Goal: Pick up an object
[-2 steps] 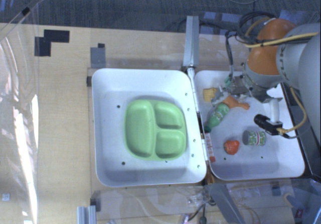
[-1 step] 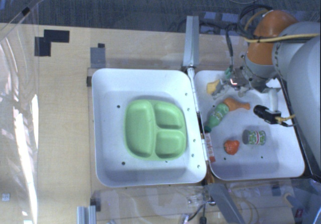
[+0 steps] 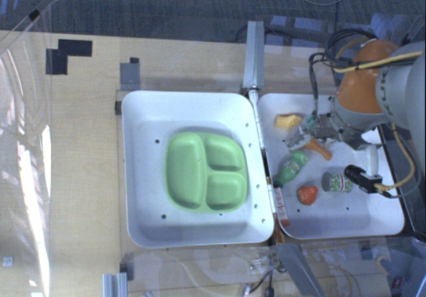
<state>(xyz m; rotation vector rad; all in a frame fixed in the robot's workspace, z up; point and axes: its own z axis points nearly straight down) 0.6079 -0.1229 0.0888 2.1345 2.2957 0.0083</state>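
Arm: the grey arm (image 3: 393,89) with its orange band was seen reaching in from the right, above the right bin (image 3: 373,222).
Gripper: the gripper (image 3: 311,130) was set low over the upper middle of the right bin, close above the items there.
Fingers: it could not be told whether they were spread or pressed together; nothing was seen held between them.
Nearest items: a yellow piece (image 3: 287,120) lay just to the left of the gripper, an orange carrot-like piece (image 3: 318,150) just below it, and a green bottle (image 3: 291,168) a little further down, near the bin's left wall.
Other items: a red piece (image 3: 307,194) and a small can (image 3: 337,182) lay lower in the same bin, apart from the gripper.
Left bin: a green divided plate (image 3: 205,170) lay in the middle of the left bin (image 3: 140,156), well apart from the arm.
Step judged: a descent onto one of the nearby items appeared to be in hand.
Advice: one item should be chosen, most likely the orange piece, and centred between the fingers before closing.
Risk: the crowding of three items could lead to a nudge or a glancing, failed grasp.
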